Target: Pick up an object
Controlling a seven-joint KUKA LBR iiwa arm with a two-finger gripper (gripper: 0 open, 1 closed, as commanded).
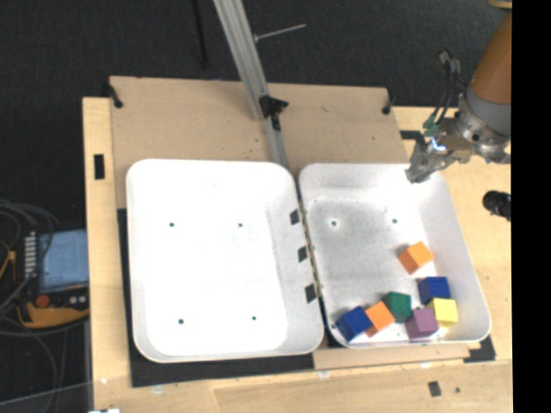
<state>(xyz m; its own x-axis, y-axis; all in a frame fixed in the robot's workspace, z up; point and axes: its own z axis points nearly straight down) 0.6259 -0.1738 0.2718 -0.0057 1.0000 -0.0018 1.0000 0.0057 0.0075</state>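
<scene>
Several small coloured blocks lie in the right bin (344, 196). An orange block (417, 256) sits alone near the bin's right side. Along the near edge cluster a blue block (353, 323), another orange block (380, 316), a green block (399, 305), a purple block (422, 322), a yellow block (445, 311) and a dark blue block (435, 288). My gripper (419, 169) hangs over the far right corner of that bin, well away from the blocks, with nothing seen in it.
The left bin (215, 256) stands beside the right one, with a row of black clips (303, 252) along the seam. A slanted metal pole (245, 54) rises from the back of the bench. Cables and a box (60, 261) lie off the left side.
</scene>
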